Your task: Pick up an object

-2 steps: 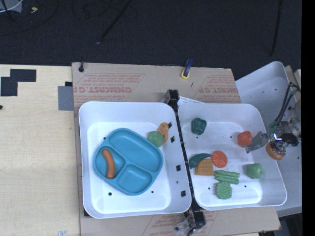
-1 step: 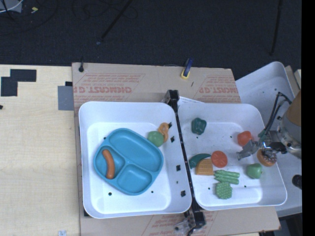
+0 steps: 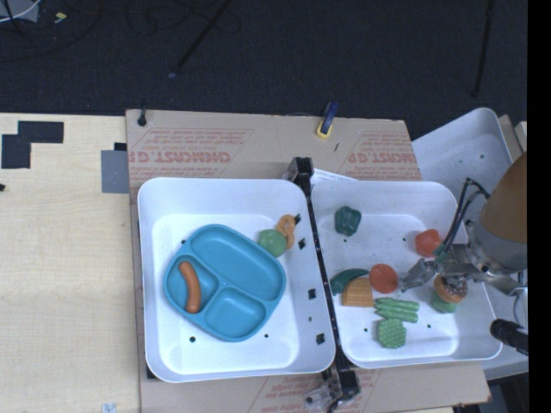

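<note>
Blue tray with sausage inside

My arm comes in from the right, low down.

My arm is grey with an orange band near the wrist, and it bends down toward the bench. My gripper sits at the end of it, pointing to the left. It is dark and small from up here, so I cannot tell how it is set.
</note>
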Controlling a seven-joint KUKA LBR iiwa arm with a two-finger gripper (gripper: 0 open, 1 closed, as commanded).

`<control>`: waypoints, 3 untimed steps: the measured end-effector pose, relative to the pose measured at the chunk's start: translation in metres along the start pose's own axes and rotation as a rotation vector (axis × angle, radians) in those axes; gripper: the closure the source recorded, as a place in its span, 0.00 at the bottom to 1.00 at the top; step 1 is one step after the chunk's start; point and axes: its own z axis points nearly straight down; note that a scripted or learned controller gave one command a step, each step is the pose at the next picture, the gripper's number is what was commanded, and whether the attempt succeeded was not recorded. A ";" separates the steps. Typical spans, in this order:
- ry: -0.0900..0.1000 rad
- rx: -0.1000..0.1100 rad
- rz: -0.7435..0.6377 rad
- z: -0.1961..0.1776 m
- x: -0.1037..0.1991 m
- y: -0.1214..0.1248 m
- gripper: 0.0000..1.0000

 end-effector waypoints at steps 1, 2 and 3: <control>-0.002 -0.006 0.001 0.025 0.000 -0.005 0.00; 0.000 -0.007 -0.001 0.062 0.002 -0.003 0.00; -0.008 -0.013 0.004 0.050 -0.002 -0.002 1.00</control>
